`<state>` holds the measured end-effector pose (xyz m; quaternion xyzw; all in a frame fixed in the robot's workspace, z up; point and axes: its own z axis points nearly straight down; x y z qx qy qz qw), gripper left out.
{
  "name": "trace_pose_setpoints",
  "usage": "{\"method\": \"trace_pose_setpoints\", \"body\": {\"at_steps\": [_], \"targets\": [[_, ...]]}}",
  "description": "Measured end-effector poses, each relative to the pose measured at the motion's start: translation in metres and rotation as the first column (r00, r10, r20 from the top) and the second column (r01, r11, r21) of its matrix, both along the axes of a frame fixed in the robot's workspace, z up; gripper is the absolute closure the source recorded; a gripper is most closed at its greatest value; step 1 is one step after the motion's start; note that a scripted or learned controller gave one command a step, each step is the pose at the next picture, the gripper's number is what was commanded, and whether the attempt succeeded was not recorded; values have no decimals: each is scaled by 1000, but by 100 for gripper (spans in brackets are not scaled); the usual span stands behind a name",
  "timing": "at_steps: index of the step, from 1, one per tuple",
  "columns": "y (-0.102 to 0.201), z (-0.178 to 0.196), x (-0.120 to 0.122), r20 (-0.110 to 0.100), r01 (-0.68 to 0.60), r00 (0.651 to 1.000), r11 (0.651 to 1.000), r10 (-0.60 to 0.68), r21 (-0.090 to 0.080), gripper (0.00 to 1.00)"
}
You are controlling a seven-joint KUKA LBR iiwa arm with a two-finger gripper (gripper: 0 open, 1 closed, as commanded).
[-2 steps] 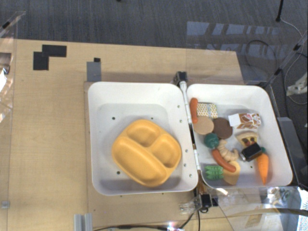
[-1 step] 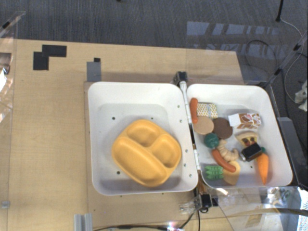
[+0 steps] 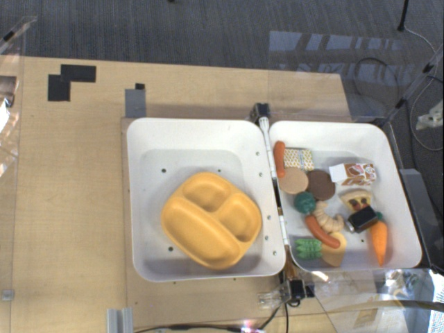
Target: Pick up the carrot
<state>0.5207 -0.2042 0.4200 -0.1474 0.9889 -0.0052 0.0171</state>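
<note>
Camera view is looking down on the pale wooden bench [image 3: 69, 220], where two shallow white plastic bins are sitting side by side. Two printed things are lying in the right bin [image 3: 397, 168]: a small speckled packet [image 3: 298, 159] near the far wall and a white packet with red and brown printing [image 3: 354, 173]. Any lettering on them is coming through too small and blurred to read.

Glare from a clear sheet is washing over the near right corner of the bench, and cables are trailing off the lower edge. Several toy foods are crowding one another: a tan round disc [image 3: 293, 181] is touching a brown round disc [image 3: 320, 184], a dark green knobbly ball [image 3: 304, 202] is sitting just below them, and a small black block [image 3: 362, 219] is partly covering whatever is lying under it (its kind is hard to make out).

The orange tapered toy carrot [image 3: 379, 243] is lying in the near right corner of the right bin, its point aiming toward the near wall and its green top touching the black block.

The left bin [image 3: 139, 186] is holding a yellow plastic divided plate [image 3: 211, 218], sitting tilted. The gripper's state cannot be told.
</note>
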Motion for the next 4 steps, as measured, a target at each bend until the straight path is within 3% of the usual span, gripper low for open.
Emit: {"method": "trace_pose_setpoints", "body": {"at_steps": [1, 2, 3, 4], "targets": [[-1, -8, 25, -17, -470, 883, 883, 470, -5, 0], [-1, 25, 23, -17, -670, 743, 742, 670, -13, 0], [-1, 35, 48, -22, -820, 572, 572, 820, -12, 0], [0, 31, 49, -26, -934, 358, 358, 933, -12, 0]]}}
